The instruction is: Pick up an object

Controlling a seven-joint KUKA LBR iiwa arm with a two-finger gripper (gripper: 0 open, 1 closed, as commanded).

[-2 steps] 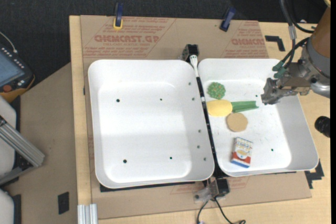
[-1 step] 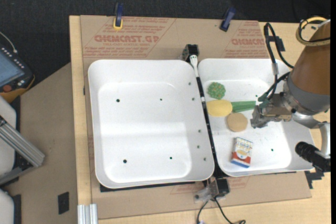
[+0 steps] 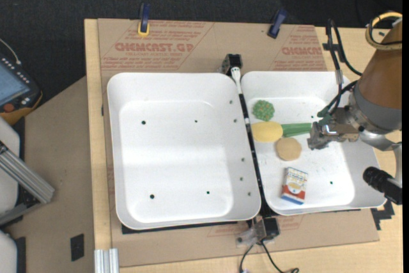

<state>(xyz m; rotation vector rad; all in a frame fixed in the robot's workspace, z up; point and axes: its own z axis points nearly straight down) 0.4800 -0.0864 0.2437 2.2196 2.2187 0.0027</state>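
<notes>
Lying left of pincer point(image 3: 317, 139): potato point(image 3: 288, 149)

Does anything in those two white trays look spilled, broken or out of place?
Nothing stands out. The green ball, yellow piece, tan round piece and small box lie loose but intact in the right bin, with the gripper beside them.

Grey KUKA arm reaching in from three o'clock

The grey arm with its orange band point(image 3: 382, 77) enters at the three o'clock edge and extends toward nine o'clock, the orange section lying nearer one o'clock and the grey wrist below it. Its metal two-finger gripper point(image 3: 317, 135) sits at the wrist's nine o'clock end, low and pointing downward; the fingertips are too small to read.
</notes>
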